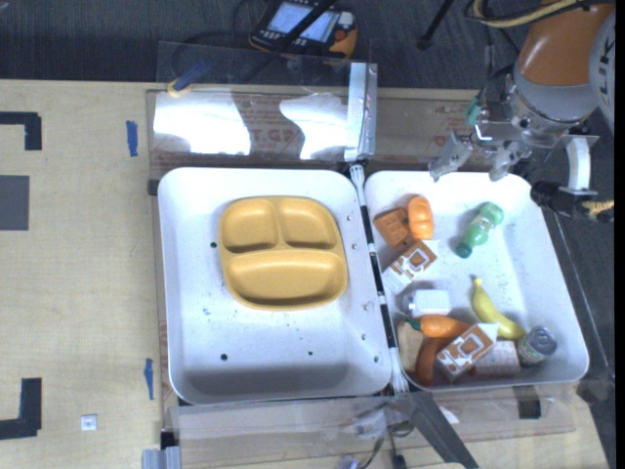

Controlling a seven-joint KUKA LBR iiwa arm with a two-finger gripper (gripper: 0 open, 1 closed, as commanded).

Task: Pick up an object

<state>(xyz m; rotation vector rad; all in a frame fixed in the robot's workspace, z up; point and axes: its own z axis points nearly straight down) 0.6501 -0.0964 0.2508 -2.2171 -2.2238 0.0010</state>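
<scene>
My gripper (476,167) hangs over the far edge of the right bin (559,262), open, with nothing between its fingers. Below it in the bin lie a green bottle (479,229), an orange fruit (420,217) beside a brown box (392,226), a small patterned carton (415,260), a white container (428,303), a banana (489,307), a can (538,342), an orange carrot-like piece (441,327) and another patterned carton (469,352). The green bottle is the nearest of them to the gripper, a little toward the front.
The left bin (186,291) holds a yellow divided plate (283,250). A clear upright panel (254,115) stands behind the bins. A metal divider (371,252) separates the two bins. Cables and a handheld device (303,25) lie on the floor beyond.
</scene>
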